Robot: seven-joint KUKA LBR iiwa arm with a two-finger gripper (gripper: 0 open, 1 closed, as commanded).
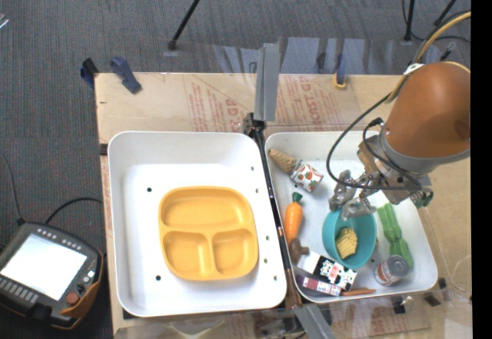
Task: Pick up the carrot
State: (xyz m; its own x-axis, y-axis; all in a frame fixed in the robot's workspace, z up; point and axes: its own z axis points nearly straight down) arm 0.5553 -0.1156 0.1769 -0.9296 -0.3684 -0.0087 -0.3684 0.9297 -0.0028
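Observation:
An orange carrot (293, 220) with a green top lies near the left wall of the right bin (421, 284), pointing toward the front. My gripper (350, 199) hangs over the middle of that bin, to the right of the carrot and just above the rim of a teal bowl (338, 231). The carrot lies apart from the gripper, untouched. The orange wrist band (430, 111) looms above and hides the bin's right rear part.
The teal bowl holds a piece of corn (347, 241). A small strawberry-print carton (306, 175), a green toy (394, 231), a can (391, 270) and a black-and-white box (329, 270) share the right bin. The left bin (134, 176) holds a yellow divided plate (207, 234).

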